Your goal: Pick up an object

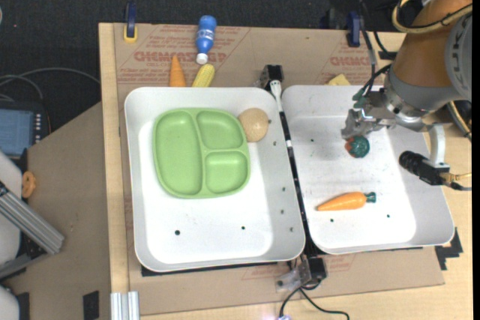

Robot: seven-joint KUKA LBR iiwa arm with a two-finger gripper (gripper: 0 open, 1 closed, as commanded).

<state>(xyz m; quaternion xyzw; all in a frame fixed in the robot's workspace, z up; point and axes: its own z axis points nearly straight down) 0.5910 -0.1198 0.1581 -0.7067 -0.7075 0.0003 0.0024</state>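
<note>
- So the gripper [360, 130] is down inside the right bin [420, 232], sitting right over a small dark green ball-ish thing [358, 148]. They look like they're touching or very nearly, hard to call from this angle.
- Honestly can't tell if the gripper is open, closed, or actually pinching anything. The metal bits at the end blur together, so I won't claim it's got the green thing.
- Other candidate in the same bin: a toy carrot [345, 201] lying flat, closer to the front edge and well apart from the gripper.
- Left bin [150, 236] has a green divided plate [201, 152] with a roundish tan object [253, 124] just beside its upper right corner.
- Behind the bins on the tabletop [90, 161]: a little blue and white bottle [205, 38], a yellow corn-looking piece [203, 75] and an orange cone-ish thing [176, 72].
- My read on the step: this is the grasp attempt on the green thing, not the lift yet.
- Next move would need a firm close around it, then a straight lift. It looks round, so it could easily squirt out sideways if the grip's off-center.
</note>
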